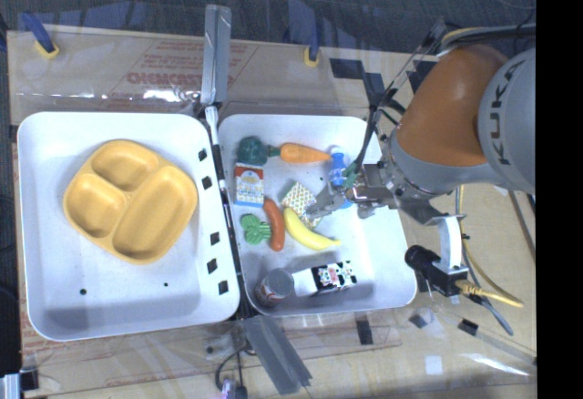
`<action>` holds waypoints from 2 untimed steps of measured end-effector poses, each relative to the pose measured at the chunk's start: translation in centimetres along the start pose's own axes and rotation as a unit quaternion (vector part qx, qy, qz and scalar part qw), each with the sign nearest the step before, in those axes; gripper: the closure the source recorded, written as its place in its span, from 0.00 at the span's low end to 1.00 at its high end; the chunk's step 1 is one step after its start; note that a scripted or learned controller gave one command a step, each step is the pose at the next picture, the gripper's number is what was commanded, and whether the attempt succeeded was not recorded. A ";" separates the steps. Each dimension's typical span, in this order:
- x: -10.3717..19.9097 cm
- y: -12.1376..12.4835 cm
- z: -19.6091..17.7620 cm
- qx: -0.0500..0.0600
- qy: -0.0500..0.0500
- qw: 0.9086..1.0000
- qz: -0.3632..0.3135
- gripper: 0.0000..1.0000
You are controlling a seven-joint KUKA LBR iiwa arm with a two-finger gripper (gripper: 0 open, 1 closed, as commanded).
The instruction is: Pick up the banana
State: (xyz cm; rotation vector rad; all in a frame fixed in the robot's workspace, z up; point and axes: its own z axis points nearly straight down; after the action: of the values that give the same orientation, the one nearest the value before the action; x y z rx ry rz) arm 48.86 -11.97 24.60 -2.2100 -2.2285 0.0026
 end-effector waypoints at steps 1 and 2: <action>2.7 3.8 9.3 0.002 0.000 0.986 0.164 0.00; 0.5 3.8 14.7 -0.008 0.000 0.988 0.157 0.00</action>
State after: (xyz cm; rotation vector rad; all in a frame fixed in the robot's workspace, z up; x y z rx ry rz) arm 52.61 -11.41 9.92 -2.5408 -1.8619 -0.0164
